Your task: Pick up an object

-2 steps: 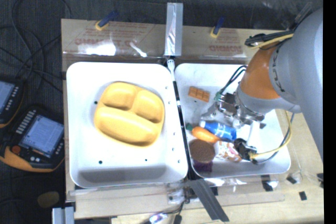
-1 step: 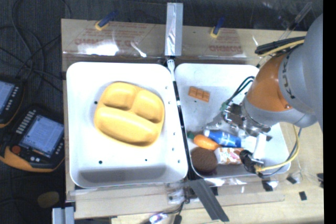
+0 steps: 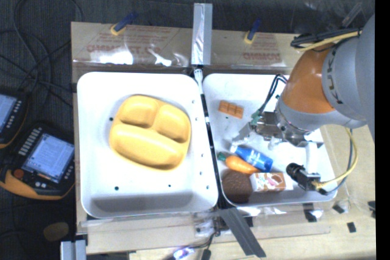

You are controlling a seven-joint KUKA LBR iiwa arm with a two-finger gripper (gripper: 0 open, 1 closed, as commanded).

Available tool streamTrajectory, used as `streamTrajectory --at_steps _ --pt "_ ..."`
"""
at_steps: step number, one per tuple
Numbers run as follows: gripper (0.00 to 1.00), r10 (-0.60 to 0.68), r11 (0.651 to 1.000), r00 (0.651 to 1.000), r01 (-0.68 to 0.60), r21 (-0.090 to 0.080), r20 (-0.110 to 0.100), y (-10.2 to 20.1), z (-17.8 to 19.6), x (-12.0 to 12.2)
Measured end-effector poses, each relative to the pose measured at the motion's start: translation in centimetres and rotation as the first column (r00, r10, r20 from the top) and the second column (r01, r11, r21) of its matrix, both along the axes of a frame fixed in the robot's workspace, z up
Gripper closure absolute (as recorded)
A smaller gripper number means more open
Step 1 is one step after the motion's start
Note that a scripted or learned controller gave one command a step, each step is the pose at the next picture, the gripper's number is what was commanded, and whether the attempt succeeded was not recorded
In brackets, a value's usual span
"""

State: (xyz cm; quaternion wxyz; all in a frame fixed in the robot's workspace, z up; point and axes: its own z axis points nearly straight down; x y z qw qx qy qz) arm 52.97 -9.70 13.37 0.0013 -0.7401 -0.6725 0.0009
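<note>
Nearest the camera, at the right white bin's 6 o'clock edge: a dark brown rounded lump touching a small red-and-white printed carton. Just above them lie an orange carrot-shaped toy and a blue bottle with white label. A small orange waffle-like block sits alone toward 11 o'clock. The gripper hangs at bin centre, just above the bottle; jaw spread cannot be told from this angle. The left white bin holds a yellow moulded plastic tray. Judgement: the bottle is the closest target; descend straight, straddle its narrow width, avoid nudging the carrot.
</note>
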Motion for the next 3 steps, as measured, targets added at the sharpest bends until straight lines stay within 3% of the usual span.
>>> streamTrajectory --at_steps 1,2,3 --pt "0.00 0.168 0.986 0.986 -0.168 -0.001 0.010 -1.9 -4.5 -1.1" --pt "1.00 0.167 0.986 0.986 -0.167 -0.002 0.016 -1.9 -3.5 -0.9" --pt "1.00 0.189 0.982 0.982 -0.189 -0.003 0.000 2.6 5.0 7.1"
